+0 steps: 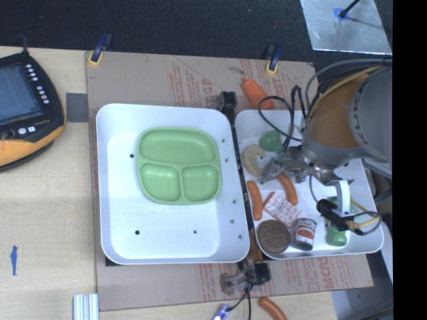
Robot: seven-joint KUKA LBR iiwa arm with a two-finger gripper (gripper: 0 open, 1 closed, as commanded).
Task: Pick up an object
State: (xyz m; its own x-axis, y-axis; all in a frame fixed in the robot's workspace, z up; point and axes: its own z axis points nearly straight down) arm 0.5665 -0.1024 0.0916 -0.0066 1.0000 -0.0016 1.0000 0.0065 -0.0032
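Note:
My gripper (275,169) hangs low over the middle of the right bin (371,245), its grey tip next to a tan disc (253,157) and a green item (270,140). Just below it lie an orange sausage (288,189) and a second one (254,199) by the bin's left wall. Nearer the front sit a red-and-white packet (281,209), a brown round lid (272,237), a small can (305,233) and a green piece (335,236). I see nothing held.
The left bin (120,239) holds a green divided plate (179,165). An orange carrot (256,93) lies outside behind the right bin, and another orange piece (274,308) in front. A teach pendant (23,112) rests at far left. Cables loop over the right bin.

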